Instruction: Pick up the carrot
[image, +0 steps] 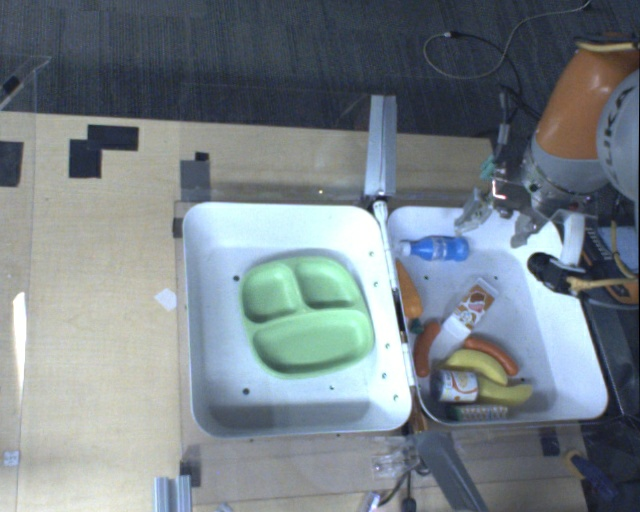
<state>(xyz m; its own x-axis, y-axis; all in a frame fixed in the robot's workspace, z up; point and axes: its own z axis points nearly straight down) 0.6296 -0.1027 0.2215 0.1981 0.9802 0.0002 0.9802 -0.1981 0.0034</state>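
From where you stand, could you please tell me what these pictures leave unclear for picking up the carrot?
- Carrot: lies tight against the right bin's left wall; its underside is hidden.
- Tool: small and blurred, so its finger state is unreadable.
- Arm: cut off by the right edge.
- Can: label too small to read, partly under the banana.

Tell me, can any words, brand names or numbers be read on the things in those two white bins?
None can be read.
Small red-and-white printed packet: printing too blurred.
Short can with red-and-white label: label too blurred.
Blue plastic bottle with white cap: no lettering I can make out.
Green divided plastic plate: plain.
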